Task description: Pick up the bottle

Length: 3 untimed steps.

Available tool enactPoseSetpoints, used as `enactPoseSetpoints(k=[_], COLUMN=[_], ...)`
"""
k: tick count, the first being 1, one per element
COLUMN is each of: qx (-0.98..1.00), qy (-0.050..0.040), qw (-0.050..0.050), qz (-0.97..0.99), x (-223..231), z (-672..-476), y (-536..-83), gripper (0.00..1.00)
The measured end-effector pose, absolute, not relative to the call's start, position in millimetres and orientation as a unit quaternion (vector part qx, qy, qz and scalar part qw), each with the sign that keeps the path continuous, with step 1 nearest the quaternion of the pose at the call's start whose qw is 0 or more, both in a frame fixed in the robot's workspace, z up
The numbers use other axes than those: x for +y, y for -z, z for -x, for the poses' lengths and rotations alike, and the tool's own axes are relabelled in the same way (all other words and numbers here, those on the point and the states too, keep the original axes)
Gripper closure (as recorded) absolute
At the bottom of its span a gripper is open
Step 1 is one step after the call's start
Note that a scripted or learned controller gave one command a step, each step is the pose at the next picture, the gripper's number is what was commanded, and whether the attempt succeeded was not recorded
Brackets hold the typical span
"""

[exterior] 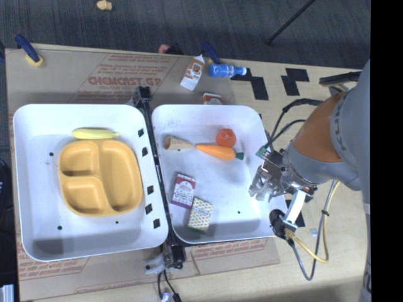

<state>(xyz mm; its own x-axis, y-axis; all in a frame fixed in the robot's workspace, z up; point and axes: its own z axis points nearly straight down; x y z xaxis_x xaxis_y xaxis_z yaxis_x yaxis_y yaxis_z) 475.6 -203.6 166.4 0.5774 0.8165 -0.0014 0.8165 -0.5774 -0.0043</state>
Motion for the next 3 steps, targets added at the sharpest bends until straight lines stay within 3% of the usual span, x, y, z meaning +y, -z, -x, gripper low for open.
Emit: enactPoseSetpoints(k=[2,3], qx=[-0.158,-0.104], qy=[-0.0014,-0.0020], qw=[0.002,0.002], qz=[0.987,0.995], x=[-179.0,-201.3], z=[-476.1,-475.7], y=[-149.6,-164.3], gripper=[1.00,1.00])
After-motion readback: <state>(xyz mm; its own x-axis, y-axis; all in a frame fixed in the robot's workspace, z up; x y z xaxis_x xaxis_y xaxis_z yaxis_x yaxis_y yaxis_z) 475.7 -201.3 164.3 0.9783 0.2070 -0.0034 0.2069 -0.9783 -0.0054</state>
